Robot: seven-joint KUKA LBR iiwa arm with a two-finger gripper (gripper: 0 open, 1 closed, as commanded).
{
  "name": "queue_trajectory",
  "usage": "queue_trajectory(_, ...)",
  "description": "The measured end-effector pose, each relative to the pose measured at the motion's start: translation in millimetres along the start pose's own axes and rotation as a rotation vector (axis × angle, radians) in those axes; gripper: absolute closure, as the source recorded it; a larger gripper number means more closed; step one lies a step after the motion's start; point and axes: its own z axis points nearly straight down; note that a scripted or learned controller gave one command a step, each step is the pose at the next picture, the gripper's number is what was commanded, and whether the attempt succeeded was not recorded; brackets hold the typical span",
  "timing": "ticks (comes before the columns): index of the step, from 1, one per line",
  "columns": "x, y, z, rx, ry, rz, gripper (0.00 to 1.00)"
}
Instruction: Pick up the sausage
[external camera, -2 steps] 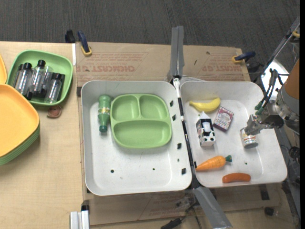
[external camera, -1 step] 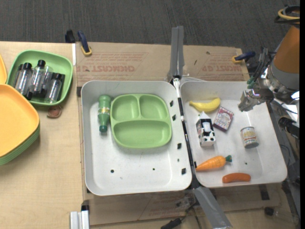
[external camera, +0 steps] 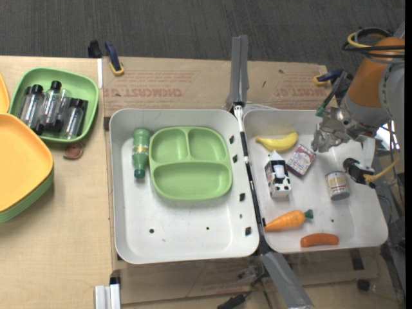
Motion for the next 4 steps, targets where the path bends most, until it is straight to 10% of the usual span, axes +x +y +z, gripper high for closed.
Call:
queue_trajectory(2,-15,30,-17,0.002,0.0,0.576,1.0)
queue_trajectory(3,-18,-2,-36,0.003,0.0,0.33,1.0)
queue_trajectory(4,-15,16,-22,0.002,0.0,0.542,1.0)
